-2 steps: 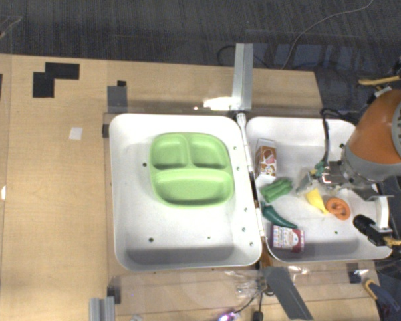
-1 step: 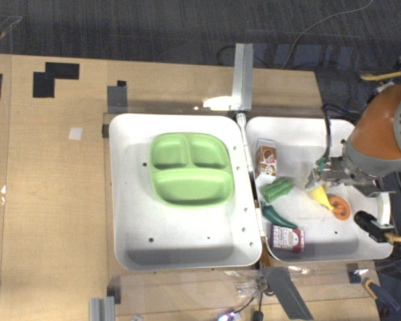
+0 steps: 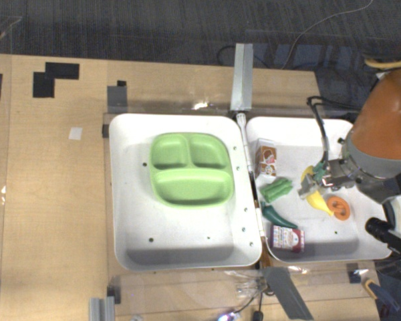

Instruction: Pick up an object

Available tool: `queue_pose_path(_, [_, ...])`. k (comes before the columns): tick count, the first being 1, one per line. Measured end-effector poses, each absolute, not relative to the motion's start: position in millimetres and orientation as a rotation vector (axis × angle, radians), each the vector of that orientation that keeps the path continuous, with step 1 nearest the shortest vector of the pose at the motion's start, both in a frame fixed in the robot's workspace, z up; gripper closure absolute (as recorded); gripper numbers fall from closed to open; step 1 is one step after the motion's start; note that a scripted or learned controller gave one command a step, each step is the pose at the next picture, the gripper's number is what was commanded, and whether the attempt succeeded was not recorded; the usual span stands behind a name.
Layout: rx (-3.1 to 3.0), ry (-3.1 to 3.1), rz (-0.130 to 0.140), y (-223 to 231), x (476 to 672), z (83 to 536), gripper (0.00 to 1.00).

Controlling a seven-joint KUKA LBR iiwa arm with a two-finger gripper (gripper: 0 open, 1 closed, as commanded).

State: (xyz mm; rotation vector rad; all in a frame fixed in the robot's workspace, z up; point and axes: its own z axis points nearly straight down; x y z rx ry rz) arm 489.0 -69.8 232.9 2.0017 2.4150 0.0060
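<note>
The right bin (image 3: 301,139) holds several small objects: a brown and white carton (image 3: 266,158), a light green piece (image 3: 276,190), a dark green piece (image 3: 275,215), a maroon packet (image 3: 287,238), a yellow piece (image 3: 317,200) and an orange piece (image 3: 339,208). My gripper (image 3: 326,179) hangs low over the bin's right half. It is directly above the yellow piece and beside a small green and yellow item (image 3: 309,174). The arm's wrist hides part of the bin's right side.
The left bin (image 3: 130,199) holds a green divided plate (image 3: 190,168). A ridge between the bins runs down the middle (image 3: 252,192). A black cable (image 3: 319,122) loops over the right bin's far edge. Bare bin floor lies near the front of the left bin.
</note>
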Motion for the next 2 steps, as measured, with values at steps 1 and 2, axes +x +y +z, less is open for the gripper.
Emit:
queue_pose_path(1, [1.736, 2.616, 0.003, -31.7, 487.6, 194.1, 1.0])
queue_pose_path(2, [2.088, 2.342, 0.006, 18.8, 515.7, 268.5, 1.0])
